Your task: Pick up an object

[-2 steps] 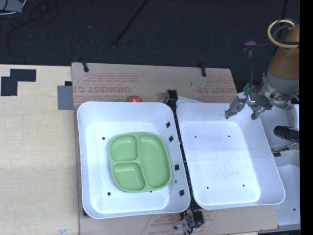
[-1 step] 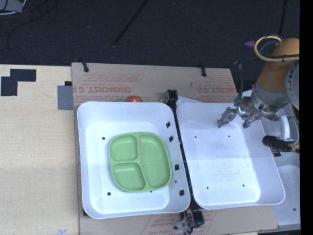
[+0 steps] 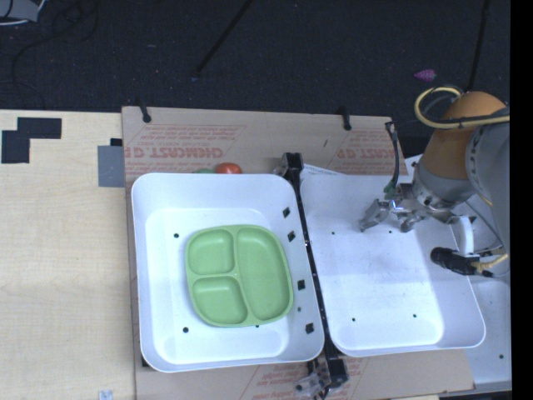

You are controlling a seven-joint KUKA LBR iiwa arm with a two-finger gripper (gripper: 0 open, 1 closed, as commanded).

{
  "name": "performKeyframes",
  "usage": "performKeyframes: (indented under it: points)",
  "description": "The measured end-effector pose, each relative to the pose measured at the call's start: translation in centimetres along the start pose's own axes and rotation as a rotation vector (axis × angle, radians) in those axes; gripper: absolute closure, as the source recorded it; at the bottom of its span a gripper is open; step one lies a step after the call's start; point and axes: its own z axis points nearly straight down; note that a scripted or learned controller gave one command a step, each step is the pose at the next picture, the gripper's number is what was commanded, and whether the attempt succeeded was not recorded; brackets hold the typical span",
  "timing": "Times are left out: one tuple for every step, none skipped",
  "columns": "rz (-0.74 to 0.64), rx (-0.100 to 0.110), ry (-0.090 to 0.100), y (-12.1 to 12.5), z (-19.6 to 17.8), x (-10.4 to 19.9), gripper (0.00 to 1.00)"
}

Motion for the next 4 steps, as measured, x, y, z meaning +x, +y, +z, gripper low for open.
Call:
performKeyframes:
  points:
    - [0.0, -0.003, 0.0, 0.0, -0.2, 0.0, 0.0]
    - [-0.001, -0.003, -0.001, 0.0, -1.3, 0.0, 1.0]
    - [-0.001, -0.01, -0.002, -0.3, -7.5, 0.2, 1.0]
    - [-0.002, -0.009, -0.002, 0.4, -13.0, 1.0, 1.0]
